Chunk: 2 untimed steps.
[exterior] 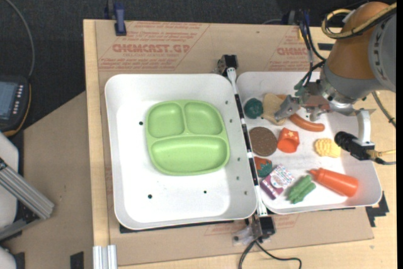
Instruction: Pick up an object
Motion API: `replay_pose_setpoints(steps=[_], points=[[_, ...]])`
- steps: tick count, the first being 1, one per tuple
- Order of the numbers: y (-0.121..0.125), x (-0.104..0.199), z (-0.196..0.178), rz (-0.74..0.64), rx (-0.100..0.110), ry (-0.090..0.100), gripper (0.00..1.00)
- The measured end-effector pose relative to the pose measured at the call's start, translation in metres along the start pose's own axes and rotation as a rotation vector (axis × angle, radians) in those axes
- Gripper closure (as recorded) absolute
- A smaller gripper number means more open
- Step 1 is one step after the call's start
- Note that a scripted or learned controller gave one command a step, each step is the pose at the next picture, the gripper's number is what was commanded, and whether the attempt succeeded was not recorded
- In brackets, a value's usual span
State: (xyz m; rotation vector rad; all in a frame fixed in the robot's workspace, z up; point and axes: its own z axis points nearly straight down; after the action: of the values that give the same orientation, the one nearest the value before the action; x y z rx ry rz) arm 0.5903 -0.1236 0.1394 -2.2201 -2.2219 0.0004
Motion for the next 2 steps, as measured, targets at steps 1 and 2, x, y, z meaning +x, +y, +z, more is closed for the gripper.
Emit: replay_pose_setpoints(steps=[1, 2], points=[[0.044, -0.01, 0.055, -0.001, -0.002, 0.001, 0.0], [0.046, -0.011, 0.037, -0.002, -0.007, 0.0, 1.0]])
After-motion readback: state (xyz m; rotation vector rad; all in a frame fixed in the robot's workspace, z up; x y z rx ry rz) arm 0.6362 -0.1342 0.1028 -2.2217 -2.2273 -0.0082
